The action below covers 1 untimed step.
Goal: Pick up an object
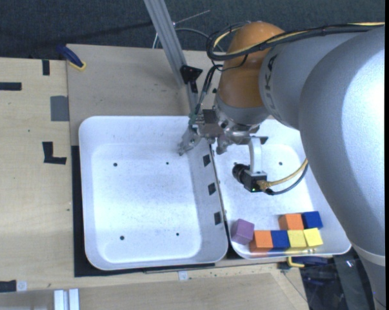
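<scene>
My gripper point(204, 139) hangs over the far end of the divide where the two white bins meet, well apart from anything I could lift. Its two fingers stand spread wide, one tip reaching over the left bin point(91, 173), the other over the right bin point(329, 245), with nothing between them. Open and high like that, I judge it is poised to come down on something, not carrying.

The things worth picking all lie in the right bin, crowded into its near corner. A purple block point(243, 230) sits just beside the divide, nearest to me. Next to it an orange block point(263, 239), a blue block point(280, 239) and a yellow block point(297, 239) run in a row along the near rim, touching one another, with a second yellow one point(313, 237) at the end. Behind them sit another orange block point(290, 222) and another blue block point(311, 219).

They are packed tight, so fingers going down into the row would likely strike neighbours. The purple block stands a little freer, with room beside it, and looks to me the likeliest first grasp. My own arm point(336, 108) crosses above the right bin's far side.
</scene>
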Tool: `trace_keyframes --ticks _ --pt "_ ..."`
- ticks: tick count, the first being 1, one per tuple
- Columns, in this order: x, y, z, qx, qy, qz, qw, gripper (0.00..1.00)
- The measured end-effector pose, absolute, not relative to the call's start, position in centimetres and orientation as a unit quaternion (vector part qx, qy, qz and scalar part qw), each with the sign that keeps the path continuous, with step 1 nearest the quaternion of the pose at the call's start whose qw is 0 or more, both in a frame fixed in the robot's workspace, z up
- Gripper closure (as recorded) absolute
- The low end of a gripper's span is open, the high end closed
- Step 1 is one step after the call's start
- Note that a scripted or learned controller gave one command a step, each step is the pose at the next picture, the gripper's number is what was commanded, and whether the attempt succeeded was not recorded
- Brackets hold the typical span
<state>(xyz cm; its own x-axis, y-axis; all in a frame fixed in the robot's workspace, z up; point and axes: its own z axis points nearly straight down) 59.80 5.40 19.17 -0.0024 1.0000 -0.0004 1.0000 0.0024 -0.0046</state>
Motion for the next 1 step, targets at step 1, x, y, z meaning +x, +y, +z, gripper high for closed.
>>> trace_keyframes --ticks 1 --pt "57.58 10.15 15.12 -0.706 -0.708 0.0011 0.001 0.00"
